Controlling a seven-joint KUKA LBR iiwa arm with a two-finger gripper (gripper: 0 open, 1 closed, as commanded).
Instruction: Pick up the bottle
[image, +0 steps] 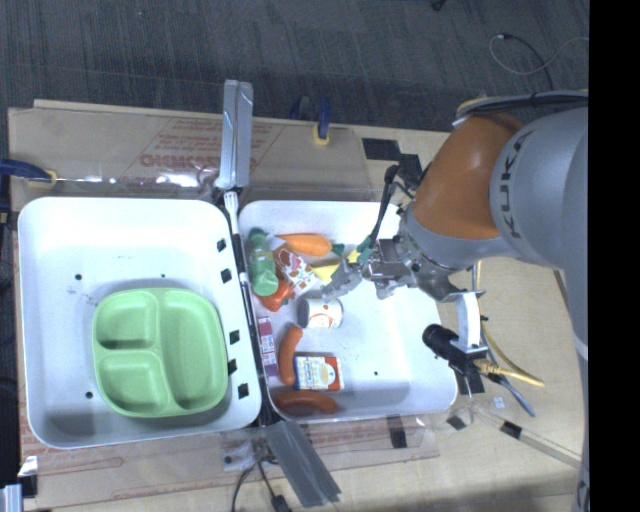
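The arm (500, 190) is hung over the right bin (400, 395), the gripper (352, 272) beside the untouched bottle (262, 265); its grasp cannot be told, so lifting remains.

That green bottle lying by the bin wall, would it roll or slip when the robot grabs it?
The green bottle lies on its side in the right bin, so its round body might roll if nudged. It is wedged between the bin's left wall and a carton, which probably steadies it but leaves little finger room. It looks like smooth plastic, likely light and somewhat slippery.
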